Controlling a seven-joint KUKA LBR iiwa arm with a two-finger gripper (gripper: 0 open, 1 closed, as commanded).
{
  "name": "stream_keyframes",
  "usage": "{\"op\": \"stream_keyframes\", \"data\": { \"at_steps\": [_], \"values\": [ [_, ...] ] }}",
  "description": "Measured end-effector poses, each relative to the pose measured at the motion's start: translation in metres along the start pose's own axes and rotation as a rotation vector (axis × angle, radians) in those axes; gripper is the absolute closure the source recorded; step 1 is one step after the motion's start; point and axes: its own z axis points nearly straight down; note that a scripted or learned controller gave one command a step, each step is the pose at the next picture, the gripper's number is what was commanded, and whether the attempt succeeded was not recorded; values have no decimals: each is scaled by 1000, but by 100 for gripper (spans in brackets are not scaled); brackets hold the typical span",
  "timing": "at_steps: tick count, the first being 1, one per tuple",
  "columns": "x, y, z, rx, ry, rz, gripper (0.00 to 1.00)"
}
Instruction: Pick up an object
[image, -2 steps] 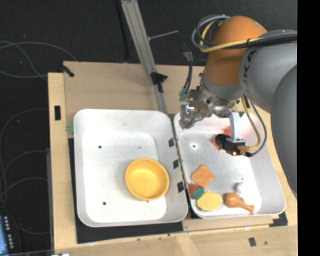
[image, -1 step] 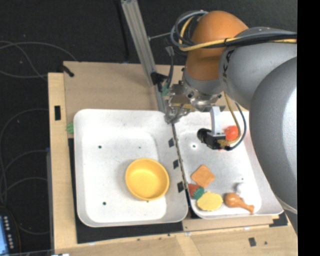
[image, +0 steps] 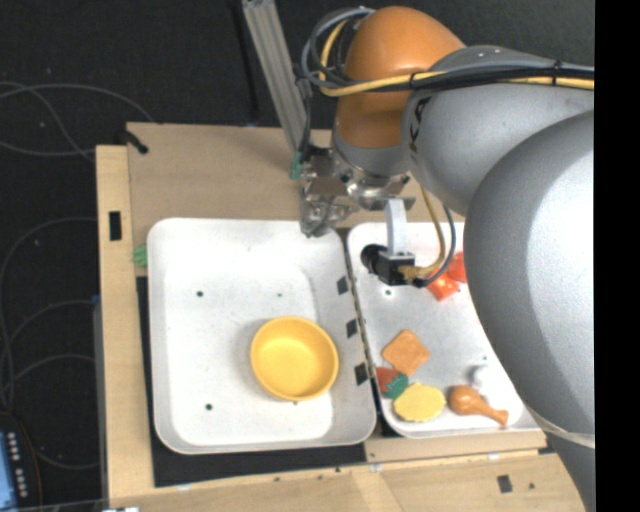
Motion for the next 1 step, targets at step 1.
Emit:
{"op": "stream_keyframes", "data": {
  "at_steps": [1],
  "values": [
    [-4,-1,0,2,-3,3,0]
  ]
}}
